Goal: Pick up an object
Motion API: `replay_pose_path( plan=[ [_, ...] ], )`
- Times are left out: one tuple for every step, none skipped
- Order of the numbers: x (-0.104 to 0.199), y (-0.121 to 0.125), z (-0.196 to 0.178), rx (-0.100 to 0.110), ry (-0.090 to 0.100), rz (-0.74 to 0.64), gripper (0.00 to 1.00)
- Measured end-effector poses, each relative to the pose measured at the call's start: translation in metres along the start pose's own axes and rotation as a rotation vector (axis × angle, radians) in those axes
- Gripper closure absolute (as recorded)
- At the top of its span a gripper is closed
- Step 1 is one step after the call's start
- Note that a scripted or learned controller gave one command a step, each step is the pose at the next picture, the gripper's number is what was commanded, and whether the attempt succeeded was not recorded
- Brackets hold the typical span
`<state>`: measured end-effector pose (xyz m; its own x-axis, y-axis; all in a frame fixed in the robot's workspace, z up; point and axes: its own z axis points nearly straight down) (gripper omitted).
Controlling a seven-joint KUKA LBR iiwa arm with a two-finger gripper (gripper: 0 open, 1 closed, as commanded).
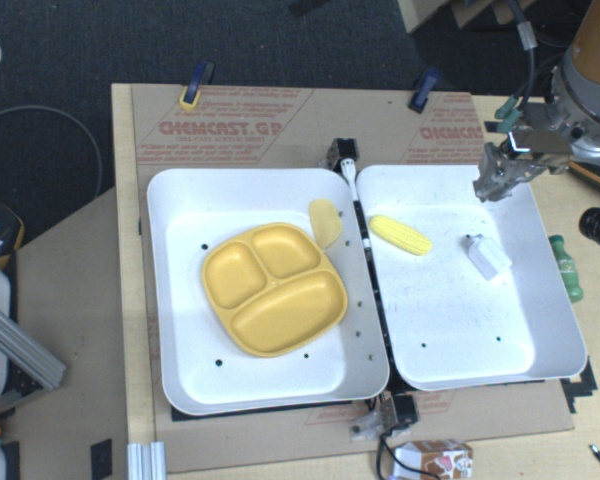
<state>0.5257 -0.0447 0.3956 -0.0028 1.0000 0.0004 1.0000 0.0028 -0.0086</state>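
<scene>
Two white bins sit side by side. The gripper (497, 180) hangs over the right bin's (460, 353) far edge at about one o'clock, and whether anything is clamped cannot be told. A small grey block (486, 257) lies near it toward six o'clock; a yellow corn cob (400, 235) lies toward eight o'clock, near the dividing rim. Bare floor spreads across that bin's near half. A yellow divided plate (273, 288) occupies the left bin (175, 268), with a pale yellow piece (325, 222) at the plate's one o'clock.
</scene>
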Motion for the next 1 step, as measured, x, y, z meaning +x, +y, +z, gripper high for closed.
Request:
replay_pose_path(
  plan=[
    [0.1276,-0.0280,-0.0012,-0.005,0.003,-0.012,1.00]
  ],
)
